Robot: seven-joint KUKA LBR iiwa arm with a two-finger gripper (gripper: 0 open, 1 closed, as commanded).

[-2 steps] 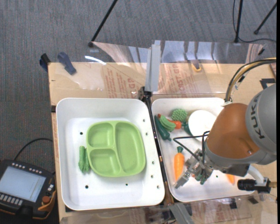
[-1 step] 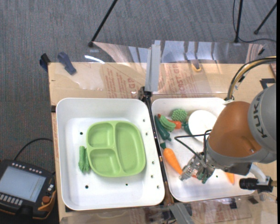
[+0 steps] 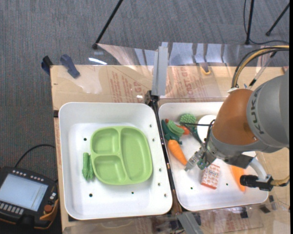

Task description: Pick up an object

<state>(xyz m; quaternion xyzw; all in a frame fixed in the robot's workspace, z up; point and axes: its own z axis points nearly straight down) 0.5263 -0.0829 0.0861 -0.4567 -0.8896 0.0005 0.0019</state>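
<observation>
Arm is over the right bin [image 3: 185, 199], wrist low, gripper [image 3: 198, 160] down near the bin floor, between the toy carrot [image 3: 177, 151] and the small red-and-white box [image 3: 211, 175]. Can't tell the gripper's state from this angle. Nothing visibly in it.

Progress, my read: pick not done yet. Every candidate object in view lies on the bin floor. Gripper sits just beside the carrot's tip and close to the box, can't tell which one is the target or whether there's contact. Left to do: close on something, lift, confirm it comes up.

Right bin contents: carrot lying at a slant, green leafy toy [image 3: 172, 128] touching its top end, green knobbly round thing [image 3: 188, 118] near the back, a white round object [image 3: 203, 126] partly hidden behind the arm, an orange piece [image 3: 237, 172] by the wrist, box flat on the floor.

Left bin [image 3: 73, 199]: green divided plate [image 3: 121, 155] in the middle, green bean-pod toy [image 3: 87, 166] just beside its left edge. Well apart from the arm.

Surface: bins side by side on a bench covered in printed cardboard [image 3: 107, 84] with a clear sheet across the back. Room: grey carpet [image 3: 49, 23], tripod legs [image 3: 110, 18] at the back, teach pendant [image 3: 19, 196] on the floor lower left.
</observation>
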